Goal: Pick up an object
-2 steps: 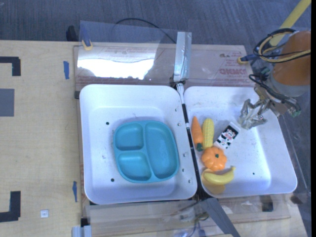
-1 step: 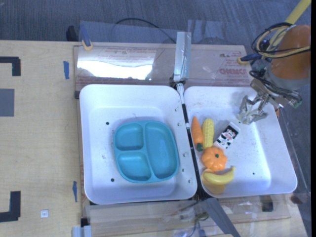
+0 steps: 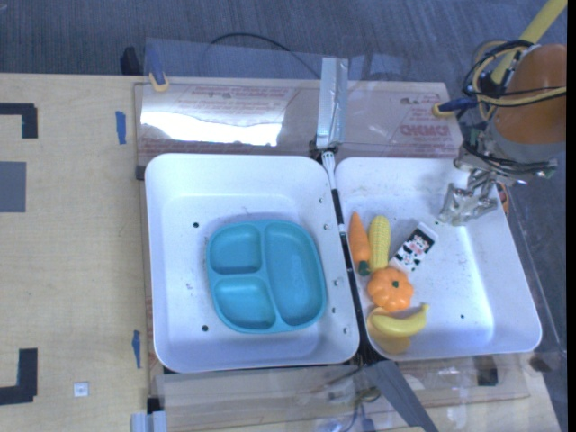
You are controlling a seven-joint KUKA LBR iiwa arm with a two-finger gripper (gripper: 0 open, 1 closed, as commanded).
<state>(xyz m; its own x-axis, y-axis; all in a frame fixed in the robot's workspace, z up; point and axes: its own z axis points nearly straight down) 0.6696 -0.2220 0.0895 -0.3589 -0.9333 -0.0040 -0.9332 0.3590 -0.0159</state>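
The right bin [image 3: 468, 277] holds a cluster of toy food along its left side: an orange carrot [image 3: 358, 238], a yellow corn cob [image 3: 380, 241], an orange pumpkin [image 3: 390, 288] and a yellow banana [image 3: 398, 321]. A small black-and-white patterned block [image 3: 415, 248] lies just right of the corn. My gripper [image 3: 462, 207] hangs over the upper right part of this bin, up and to the right of the block, with nothing seen between its fingers. The arm's orange band [image 3: 531, 93] sits above it.
The left bin [image 3: 180, 196] holds a blue divided tray [image 3: 265, 274] with three compartments. A metal divider strip [image 3: 331, 106] stands behind the bins. Cables [image 3: 490, 66] loop near the wrist. The wooden bench [image 3: 63, 241] extends to the left.
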